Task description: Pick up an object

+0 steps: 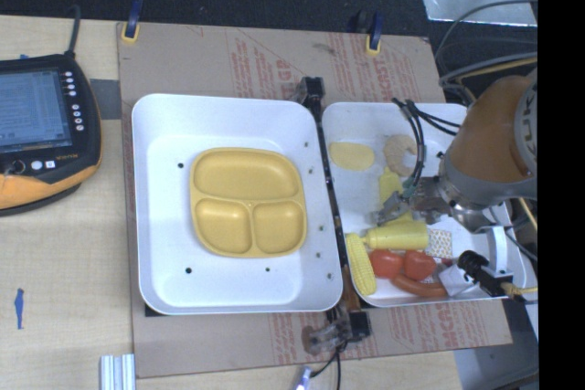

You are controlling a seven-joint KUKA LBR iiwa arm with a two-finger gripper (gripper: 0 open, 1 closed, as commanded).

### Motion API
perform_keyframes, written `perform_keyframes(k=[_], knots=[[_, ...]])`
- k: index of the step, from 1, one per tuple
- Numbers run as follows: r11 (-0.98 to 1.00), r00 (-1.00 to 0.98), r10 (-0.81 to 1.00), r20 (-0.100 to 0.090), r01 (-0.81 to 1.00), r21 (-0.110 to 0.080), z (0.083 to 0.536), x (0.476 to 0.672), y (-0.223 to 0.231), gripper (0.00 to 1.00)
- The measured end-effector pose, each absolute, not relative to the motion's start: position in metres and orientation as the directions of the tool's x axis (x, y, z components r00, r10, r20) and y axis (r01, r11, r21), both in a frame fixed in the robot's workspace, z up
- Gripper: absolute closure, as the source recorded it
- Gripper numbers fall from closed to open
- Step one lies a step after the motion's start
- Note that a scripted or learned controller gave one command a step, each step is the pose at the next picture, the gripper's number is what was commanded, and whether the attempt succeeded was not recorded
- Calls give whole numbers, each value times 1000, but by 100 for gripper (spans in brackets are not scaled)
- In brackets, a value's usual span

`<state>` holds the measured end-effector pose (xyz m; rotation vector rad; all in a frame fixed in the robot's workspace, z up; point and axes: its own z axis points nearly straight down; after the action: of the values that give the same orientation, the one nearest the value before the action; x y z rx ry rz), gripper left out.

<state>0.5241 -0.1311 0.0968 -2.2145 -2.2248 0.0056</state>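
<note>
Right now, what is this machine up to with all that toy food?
A robot arm reaches from the right into the right bin, its claw low over a pile of toy food: corn, a yellow bottle, a tomato. It grips nothing visibly yet. The left bin holds a yellow divided plate.
</note>
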Motion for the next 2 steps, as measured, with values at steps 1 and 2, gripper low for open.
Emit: perform_keyframes(k=[1,2], knots=[[7,-7,1000,-1,1000,-4,92,579,-100,0],[10,-10,1000,-2,1000,-6,102,578,-101,100]])
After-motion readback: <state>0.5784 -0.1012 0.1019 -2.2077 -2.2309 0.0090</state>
